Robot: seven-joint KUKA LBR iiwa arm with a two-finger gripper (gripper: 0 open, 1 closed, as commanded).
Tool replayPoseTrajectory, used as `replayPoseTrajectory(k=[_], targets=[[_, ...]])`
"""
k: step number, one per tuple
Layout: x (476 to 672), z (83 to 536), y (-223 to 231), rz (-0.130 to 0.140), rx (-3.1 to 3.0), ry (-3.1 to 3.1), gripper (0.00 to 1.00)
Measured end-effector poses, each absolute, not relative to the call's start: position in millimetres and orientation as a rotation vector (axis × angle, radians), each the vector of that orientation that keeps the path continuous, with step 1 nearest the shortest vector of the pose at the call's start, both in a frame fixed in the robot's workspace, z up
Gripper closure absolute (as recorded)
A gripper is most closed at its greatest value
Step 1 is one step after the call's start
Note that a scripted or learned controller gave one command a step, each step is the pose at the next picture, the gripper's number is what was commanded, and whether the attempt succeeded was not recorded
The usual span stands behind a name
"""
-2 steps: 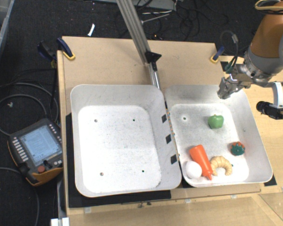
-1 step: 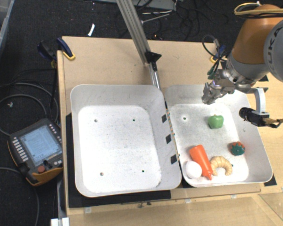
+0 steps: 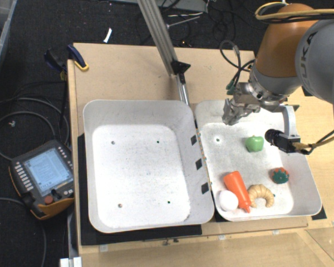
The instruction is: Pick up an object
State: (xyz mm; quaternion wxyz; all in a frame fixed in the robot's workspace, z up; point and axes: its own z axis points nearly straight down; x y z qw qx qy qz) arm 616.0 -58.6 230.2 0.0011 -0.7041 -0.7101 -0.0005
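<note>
The gripper (image 3: 232, 115) hangs over the far end of the right bin (image 3: 300, 207), nothing between its fingers; whether they are spread I cannot tell. The nearest thing is a green toy (image 3: 255, 143), just toward the camera and a bit right. Beyond it lie a small red and green piece (image 3: 279, 175), a carrot (image 3: 237, 189), a white egg (image 3: 229, 201) touching the carrot, and a croissant (image 3: 261, 194). The lone green toy looks the easiest pick: centre above it, descend straight, close only once the fingers straddle it
</note>
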Motion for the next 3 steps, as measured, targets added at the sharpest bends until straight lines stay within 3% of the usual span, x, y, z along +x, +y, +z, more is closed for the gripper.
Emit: replayPoseTrajectory(k=[1,2,3], targets=[[597.5,223,-6,0.001,-2.210,-2.228,1.00],[595.7,220,48,-0.001,-2.210,-2.229,1.00],[573.6,227,94,0.001,-2.209,-2.229,1.00]])
